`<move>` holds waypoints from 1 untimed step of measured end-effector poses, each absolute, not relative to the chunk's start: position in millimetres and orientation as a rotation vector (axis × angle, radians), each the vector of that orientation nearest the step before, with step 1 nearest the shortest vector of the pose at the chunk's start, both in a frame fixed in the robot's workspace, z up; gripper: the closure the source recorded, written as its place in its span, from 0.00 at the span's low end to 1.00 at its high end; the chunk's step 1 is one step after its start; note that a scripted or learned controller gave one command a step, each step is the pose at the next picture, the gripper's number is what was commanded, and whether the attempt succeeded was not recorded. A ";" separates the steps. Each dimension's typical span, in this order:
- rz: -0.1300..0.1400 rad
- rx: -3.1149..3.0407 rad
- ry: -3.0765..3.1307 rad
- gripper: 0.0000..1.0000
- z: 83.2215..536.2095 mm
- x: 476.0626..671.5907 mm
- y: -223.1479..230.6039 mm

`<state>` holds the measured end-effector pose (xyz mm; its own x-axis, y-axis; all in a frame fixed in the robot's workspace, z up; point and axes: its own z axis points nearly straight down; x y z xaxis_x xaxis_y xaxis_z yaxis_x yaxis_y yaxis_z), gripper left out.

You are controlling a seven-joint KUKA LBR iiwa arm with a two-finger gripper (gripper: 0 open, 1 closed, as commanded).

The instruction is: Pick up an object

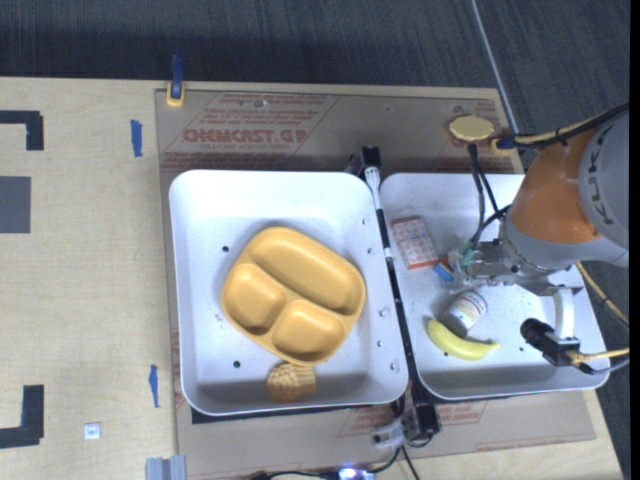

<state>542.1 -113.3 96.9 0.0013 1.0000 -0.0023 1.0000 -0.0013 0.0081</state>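
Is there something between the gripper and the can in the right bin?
Nothing visible. The gripper is close beside the can; the banana lies on the can's far side, the packet off to one side.

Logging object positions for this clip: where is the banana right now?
In the camera view the banana lies in the right-hand bin, towards its front left corner. It is just below the small white can in the picture.

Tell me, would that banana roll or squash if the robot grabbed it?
Probably not roll: the banana is curved and lies flat in the bin. It looks glossy, perhaps plastic, so likely light, stiff and slippery.
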 end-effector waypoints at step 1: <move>0.001 2.220 2.223 1.00 184.9 479.9 -40.9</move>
<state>479.9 -40.9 184.9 -0.0015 1.0000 0.0007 1.0000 0.0015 0.0005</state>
